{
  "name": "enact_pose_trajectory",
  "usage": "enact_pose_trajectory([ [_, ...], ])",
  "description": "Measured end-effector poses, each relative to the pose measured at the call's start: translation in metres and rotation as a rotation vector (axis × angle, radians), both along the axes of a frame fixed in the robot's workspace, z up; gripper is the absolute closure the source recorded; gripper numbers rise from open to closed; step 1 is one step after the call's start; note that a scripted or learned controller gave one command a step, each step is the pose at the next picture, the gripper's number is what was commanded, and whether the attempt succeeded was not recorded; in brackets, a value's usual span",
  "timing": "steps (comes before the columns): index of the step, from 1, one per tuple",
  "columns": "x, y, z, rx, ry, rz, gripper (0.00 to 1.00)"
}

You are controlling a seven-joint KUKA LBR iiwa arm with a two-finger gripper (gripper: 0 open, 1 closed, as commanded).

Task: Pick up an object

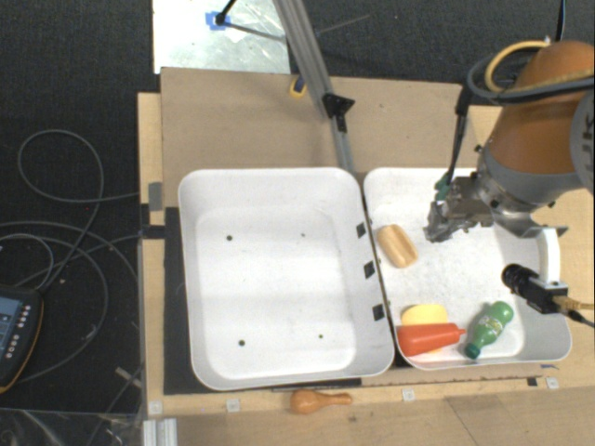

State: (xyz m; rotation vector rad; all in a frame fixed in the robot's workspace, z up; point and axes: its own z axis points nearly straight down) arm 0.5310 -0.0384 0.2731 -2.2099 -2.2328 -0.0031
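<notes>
Tan roll left of jaws

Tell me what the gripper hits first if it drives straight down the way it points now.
Probably the bare floor of the right bin. The gripper points down over it, with the tan bread-like piece off to one side. Depth is hard to judge from this slanted view.

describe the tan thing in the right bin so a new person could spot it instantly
Start at the right bin, the one the arm reaches into. Near its left wall, about halfway up, a tan bread-like piece lies alone, just left of the gripper. Its neighbours, a yellow piece, an orange carrot and a green bottle, cluster at the bin's near edge.
</notes>
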Motion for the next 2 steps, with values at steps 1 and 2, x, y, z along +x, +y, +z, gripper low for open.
enact_pose_trajectory([
  [1, 0.004, 0.059, 0.000, 0.001, -0.001, 0.001, 1.00],
  [2, 0.005, 0.109, -0.022, 0.001, 0.003, 0.000, 1.00],
])
